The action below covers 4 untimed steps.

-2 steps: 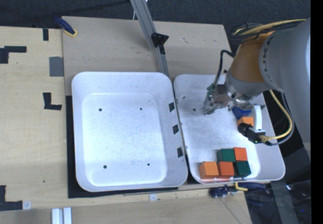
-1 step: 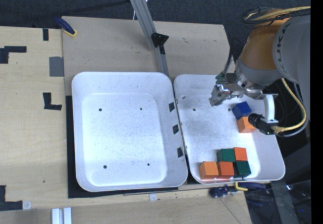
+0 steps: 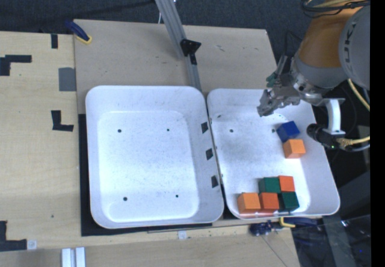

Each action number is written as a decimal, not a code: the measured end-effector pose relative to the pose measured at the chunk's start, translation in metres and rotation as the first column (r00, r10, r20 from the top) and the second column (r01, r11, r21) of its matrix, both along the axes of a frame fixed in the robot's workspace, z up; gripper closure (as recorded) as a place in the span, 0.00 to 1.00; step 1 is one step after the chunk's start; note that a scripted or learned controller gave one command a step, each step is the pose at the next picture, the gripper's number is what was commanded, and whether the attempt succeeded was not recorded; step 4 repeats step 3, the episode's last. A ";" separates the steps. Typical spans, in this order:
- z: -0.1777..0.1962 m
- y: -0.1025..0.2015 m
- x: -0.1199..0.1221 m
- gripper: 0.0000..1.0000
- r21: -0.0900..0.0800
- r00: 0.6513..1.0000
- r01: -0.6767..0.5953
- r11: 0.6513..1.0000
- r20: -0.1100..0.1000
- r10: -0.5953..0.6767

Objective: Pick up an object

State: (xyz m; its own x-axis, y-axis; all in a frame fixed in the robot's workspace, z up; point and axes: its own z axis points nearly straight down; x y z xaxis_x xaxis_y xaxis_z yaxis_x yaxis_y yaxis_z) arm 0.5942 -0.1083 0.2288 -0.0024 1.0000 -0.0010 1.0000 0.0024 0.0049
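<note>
Camera view — small blue cube (image 3: 288, 130), tilted

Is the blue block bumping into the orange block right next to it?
Cannot tell. In the camera view the blue block and the orange block meet corner to corner, with no clear gap or contact.

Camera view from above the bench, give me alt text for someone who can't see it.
A grey robot arm's gripper hangs over the right bin, just up and left of a blue block and an orange block. A cluster of orange and green blocks sits at that bin's near edge, beside the left bin.
</note>
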 end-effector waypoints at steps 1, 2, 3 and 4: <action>-0.008 0.048 0.005 1.00 0.002 1.000 -0.003 1.000 -0.007 0.003; -0.004 0.112 0.019 1.00 0.003 1.000 -0.006 1.000 -0.006 0.006; 0.007 0.171 0.026 1.00 0.003 1.000 -0.006 1.000 -0.005 0.006; 0.007 0.171 0.026 1.00 0.003 1.000 -0.006 1.000 -0.005 0.006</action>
